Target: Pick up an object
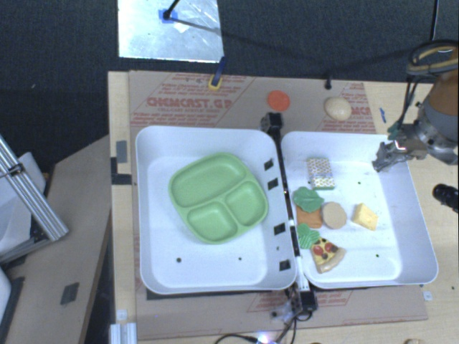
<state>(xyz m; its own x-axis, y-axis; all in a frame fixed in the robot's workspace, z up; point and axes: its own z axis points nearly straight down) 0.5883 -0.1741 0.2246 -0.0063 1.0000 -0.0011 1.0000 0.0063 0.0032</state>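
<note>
Right now the robot's hand [385,156] hangs over the upper right corner of the shallow white right-hand bin [409,213], reaching in from the right edge of the view on the grey arm [437,120]. How far apart its tips stand I cannot tell; the hand is small and dark against the bin wall, and nothing shows between its tips, so I judge that it carries nothing.

Everything worth picking lies down and to the left of the hand, toward the middle of that bin. Nearest is the small yellow wedge of toy cheese [366,216], below the hand and a little to its left, standing apart from the rest with bare white floor around it. Just beside it to the left is the round tan toy biscuit [333,215], which touches or nearly touches the orange piece [309,218] and the green leafy toy [307,198] by the bin's left wall. The speckled grey block [320,172] sits above that cluster, roughly level with the hand but well to its left. The toy pizza slice [327,255] lies lowest, its long axis slanting, next to a small green piece [308,236].

So the move turns on a short travel downward in the view with a slight leftward shift; the cheese looks the easiest target, being nearest and isolated. The crowded group by the divider risks a grip that catches two things.

The green plastic divided plate [217,198] lies in the left-hand bin [154,213], well apart, on the table [86,185].
</note>
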